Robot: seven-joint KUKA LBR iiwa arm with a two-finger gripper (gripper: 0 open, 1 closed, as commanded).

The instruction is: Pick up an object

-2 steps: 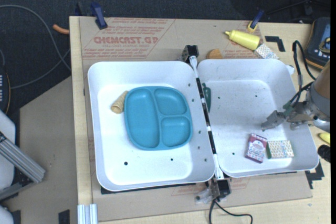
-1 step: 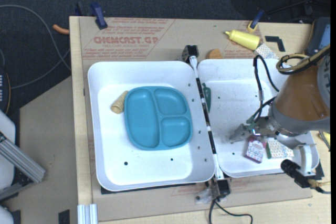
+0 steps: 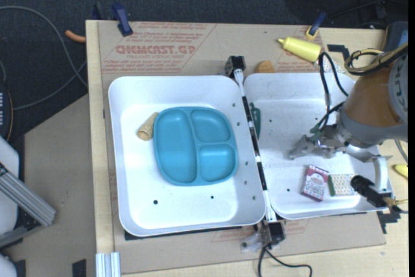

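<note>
A small red-and-white patterned box (image 3: 315,183) is lying flat near the front edge of the right shallow white bin (image 3: 285,93), tilted a little. It is just beside a flat green rectangular piece (image 3: 339,184) on its right. A slim dark green object (image 3: 255,121) is resting against that bin's left wall, well apart from both.

The grey arm with the orange band (image 3: 378,100) is reaching in from the right and bending down over the right bin. Its metal end effector (image 3: 303,147) is pointing leftward, low over the bin floor, just above the patterned box in the view and not touching it. At this slant and size it is unclear whether the end effector is open or closed; nothing is showing in its grip.

In the left shallow white bin (image 3: 130,100), a blue plastic divided plate (image 3: 194,144) is sitting in the middle. A tan cone-shaped piece (image 3: 147,127) is lying at its left rim. Both bins are resting on the pale wooden desk (image 3: 162,48).
</note>
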